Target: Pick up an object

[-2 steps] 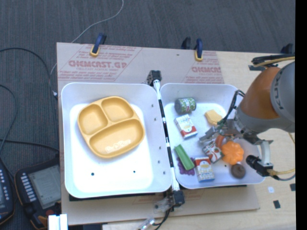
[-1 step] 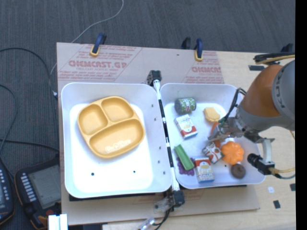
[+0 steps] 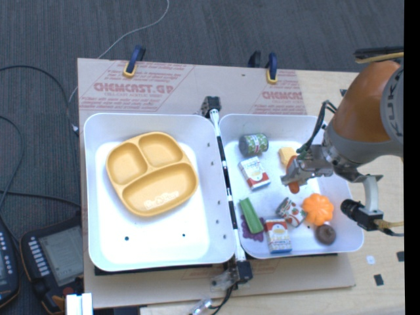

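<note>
Hovering low in the right bin [image 3: 354,241], the gripper [image 3: 293,179]; I cannot tell the jaws' state.

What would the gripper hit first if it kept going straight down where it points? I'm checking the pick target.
Probably the small red-orange item just under the gripper, on the right bin floor; the orange pumpkin sits off to one side. Depth is unclear.

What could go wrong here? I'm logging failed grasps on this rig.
The gripper is low over the right bin, where items crowd together: closing might nudge the yellow piece or the orange pumpkin toy instead of gripping cleanly. A small reddish item sits under the gripper; it could slip out.
</note>
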`<state>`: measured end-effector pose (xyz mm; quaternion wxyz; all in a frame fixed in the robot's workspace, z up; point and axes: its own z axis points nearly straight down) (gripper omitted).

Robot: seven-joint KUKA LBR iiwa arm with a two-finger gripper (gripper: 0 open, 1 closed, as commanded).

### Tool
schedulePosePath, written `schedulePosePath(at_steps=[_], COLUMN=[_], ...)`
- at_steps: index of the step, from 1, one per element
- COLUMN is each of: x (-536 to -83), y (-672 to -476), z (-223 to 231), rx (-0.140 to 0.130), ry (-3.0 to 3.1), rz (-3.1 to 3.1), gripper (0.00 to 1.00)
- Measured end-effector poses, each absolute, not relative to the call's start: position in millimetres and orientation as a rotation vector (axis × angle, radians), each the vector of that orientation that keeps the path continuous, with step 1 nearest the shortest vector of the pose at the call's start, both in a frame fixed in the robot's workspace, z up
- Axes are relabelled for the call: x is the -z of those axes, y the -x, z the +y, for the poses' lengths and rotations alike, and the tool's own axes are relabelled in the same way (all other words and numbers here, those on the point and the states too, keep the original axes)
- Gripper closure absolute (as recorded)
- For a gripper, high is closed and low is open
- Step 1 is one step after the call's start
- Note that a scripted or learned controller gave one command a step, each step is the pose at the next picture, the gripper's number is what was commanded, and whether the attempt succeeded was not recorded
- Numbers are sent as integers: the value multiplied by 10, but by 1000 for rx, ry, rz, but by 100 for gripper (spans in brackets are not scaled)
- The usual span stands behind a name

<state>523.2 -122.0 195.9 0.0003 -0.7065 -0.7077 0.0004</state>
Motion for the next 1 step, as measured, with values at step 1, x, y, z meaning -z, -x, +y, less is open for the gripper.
schedulePosePath(at_steps=[1], x=[-1828], y=[-4837], z=[-603], rx=[-4], ry=[2218], rz=[-2221], gripper=[100])
